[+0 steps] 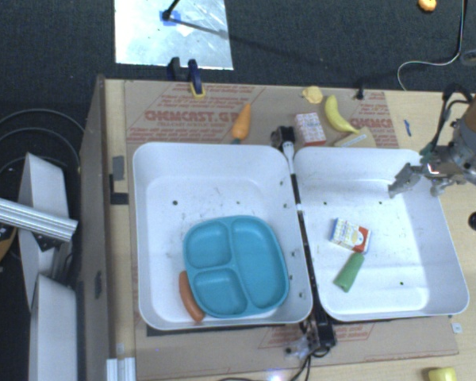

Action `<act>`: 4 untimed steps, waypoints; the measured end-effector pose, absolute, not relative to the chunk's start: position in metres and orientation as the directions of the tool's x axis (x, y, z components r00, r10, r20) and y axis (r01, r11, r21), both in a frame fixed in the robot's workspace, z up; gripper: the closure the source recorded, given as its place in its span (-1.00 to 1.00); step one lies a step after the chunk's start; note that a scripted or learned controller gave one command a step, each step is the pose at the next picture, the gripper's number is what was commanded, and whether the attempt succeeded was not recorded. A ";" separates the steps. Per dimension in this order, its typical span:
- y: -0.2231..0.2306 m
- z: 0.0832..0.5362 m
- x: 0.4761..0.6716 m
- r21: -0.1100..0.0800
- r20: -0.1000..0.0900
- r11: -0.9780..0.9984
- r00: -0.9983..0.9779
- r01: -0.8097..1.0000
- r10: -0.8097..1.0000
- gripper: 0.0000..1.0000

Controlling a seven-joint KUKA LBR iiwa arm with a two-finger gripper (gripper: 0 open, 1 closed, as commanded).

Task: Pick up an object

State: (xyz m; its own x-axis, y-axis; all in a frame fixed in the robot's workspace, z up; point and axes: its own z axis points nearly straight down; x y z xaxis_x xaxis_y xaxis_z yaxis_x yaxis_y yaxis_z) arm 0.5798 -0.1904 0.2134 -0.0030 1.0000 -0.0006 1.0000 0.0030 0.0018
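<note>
Status: nothing is picked up yet. The gripper (410, 179) sits over the upper right part of the right bin (428, 292), near its far rim. Whether its fingers are apart or together cannot be told from this angle, and nothing shows between them.

Candidate objects: the right bin holds 2 items near its middle, a small white carton (350, 235) with red and yellow print, and a green piece (349, 271) touching or just below it. Both are well apart from the gripper, down and to its left. The left bin (155, 213) holds a blue tray (235, 265) with 3 compartments and an orange sausage (191, 296) against the tray's lower left edge.

Judgement: the whole pick remains, namely approach, descent, closing and lift. The carton and green piece look nearest.

Writing: the cardboard (262, 101) under the bins bears red print reading "CHEMCAST" in 2 places along its far edge. The carton's label is too small to read. A banana (337, 114) and a carrot (240, 123) lie on the cardboard beyond the bins.
</note>
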 end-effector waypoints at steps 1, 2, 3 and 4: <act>-0.143 0.143 0.548 0.001 0.001 0.005 -0.005 1.000 1.000 -1.00; -0.102 0.082 0.503 -0.003 0.002 0.001 -0.001 1.000 1.000 -1.00; -0.103 0.094 0.506 0.002 0.002 0.002 -0.002 1.000 1.000 1.00; -0.035 0.188 0.514 0.006 0.000 0.009 -0.009 1.000 1.000 1.00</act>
